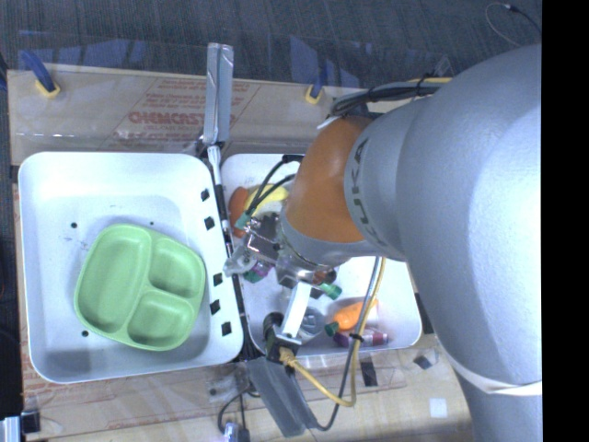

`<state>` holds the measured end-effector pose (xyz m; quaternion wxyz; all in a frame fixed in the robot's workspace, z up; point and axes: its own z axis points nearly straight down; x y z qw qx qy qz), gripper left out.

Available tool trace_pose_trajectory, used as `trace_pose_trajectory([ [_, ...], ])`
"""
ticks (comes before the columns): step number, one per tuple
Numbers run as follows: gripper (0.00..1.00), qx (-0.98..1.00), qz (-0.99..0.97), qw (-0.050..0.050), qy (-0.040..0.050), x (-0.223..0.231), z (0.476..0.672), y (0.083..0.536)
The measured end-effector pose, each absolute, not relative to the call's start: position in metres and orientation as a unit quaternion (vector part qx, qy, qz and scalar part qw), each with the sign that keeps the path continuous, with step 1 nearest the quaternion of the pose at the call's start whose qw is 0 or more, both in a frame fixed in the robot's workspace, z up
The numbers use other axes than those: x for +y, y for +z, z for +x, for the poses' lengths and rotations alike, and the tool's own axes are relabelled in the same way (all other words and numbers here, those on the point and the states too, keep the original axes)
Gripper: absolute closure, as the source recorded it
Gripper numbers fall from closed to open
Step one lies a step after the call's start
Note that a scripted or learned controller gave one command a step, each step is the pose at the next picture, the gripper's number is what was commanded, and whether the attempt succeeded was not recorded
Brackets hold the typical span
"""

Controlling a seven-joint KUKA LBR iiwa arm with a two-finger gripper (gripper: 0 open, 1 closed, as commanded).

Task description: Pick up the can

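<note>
We see the arm (pixel 433 210) reaching in over the right bin (pixel 409 325), its orange band above the wrist covering most of that bin's middle, and the gripper (pixel 252 258) low over the bin's left side, close to the wall that divides the two bins. We cannot tell whether the gripper is released or clenched, since the wrist and cabling hide its tips, and we see nothing that is clearly held. The can is hard to pick out: a small round, silvery shape (pixel 309 323) near the front of the right bin, just beside a white bar-like piece (pixel 294 309), may be it, but we cannot be sure. Around it lie small items, among them an orange piece (pixel 351 316) and a yellow one (pixel 272 197) farther back. The left bin (pixel 37 247) holds a green divided plate (pixel 138 288), well apart from the gripper. We judge the task to be at the reach or descent stage: the grasp is unconfirmed, and closing on the can and lifting it clear both remain.
</note>
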<state>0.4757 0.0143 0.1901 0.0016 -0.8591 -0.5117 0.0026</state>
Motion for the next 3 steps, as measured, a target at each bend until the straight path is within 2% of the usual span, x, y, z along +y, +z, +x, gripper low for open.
trace_pose_trajectory([
  [1, 0.00, -0.491, -0.871, 0.001, 0.0012, -0.062, 0.476, 0.236],
  [2, 0.00, -0.497, -0.868, 0.002, 0.0037, 0.094, 0.475, 0.190],
  [3, 0.00, -0.410, -0.912, -0.001, -0.0003, 0.091, 0.476, 0.191],
])
